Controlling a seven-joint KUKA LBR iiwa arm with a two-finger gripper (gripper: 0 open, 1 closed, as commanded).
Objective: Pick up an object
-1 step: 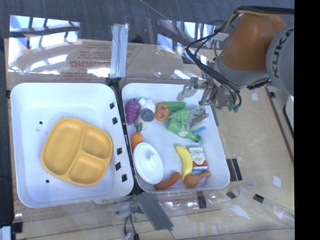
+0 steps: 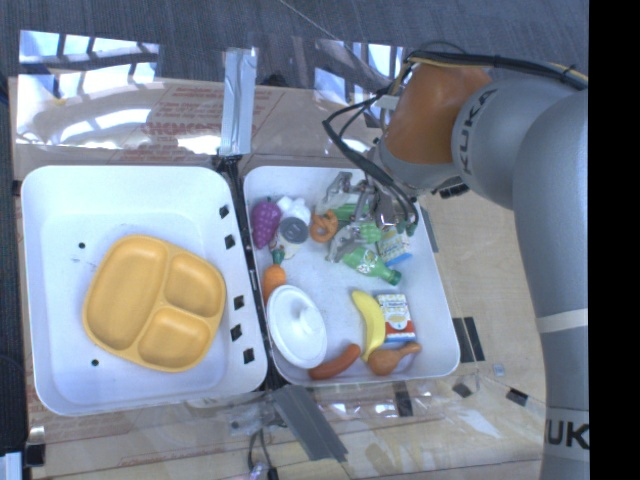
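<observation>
— Where is the claw [image 2: 362, 230] now?

— Down in the right bin [image 2: 430, 298], at its far middle, over a tangle of small things. The metal fingers point toward the near left, and right under them lies a green bottle [image 2: 367, 260] with something blue [image 2: 396, 260] beside it. Whether the fingers are spread or pressed together I cannot tell; cables and the wrist blur that spot.

— So is it holding anything?

— I see nothing clearly pinched. I judge it is in the middle of a grasp attempt on the green bottle.

— How would it do that well?

— Come straight down so the fingers straddle the bottle's narrow width, not its length, close firmly, then lift vertically. The pile is crowded, so a slanted approach would likely nudge neighbours.

— What neighbours?

— An orange ring-shaped piece [image 2: 322, 227] just left of the claw, a grey round cap [image 2: 294, 230] and purple grapes [image 2: 265, 222] further left. Nearer us: a banana [image 2: 368, 320], a small carton [image 2: 394, 315] touching it, a sausage [image 2: 335, 362], a white bowl [image 2: 297, 325] and a carrot [image 2: 273, 280] by the left wall.

— And the other bin?

— The left bin [image 2: 50, 208] carries a yellow divided tray [image 2: 153, 302], well apart from the action. Both bins sit on the counter [image 2: 480, 268].
</observation>
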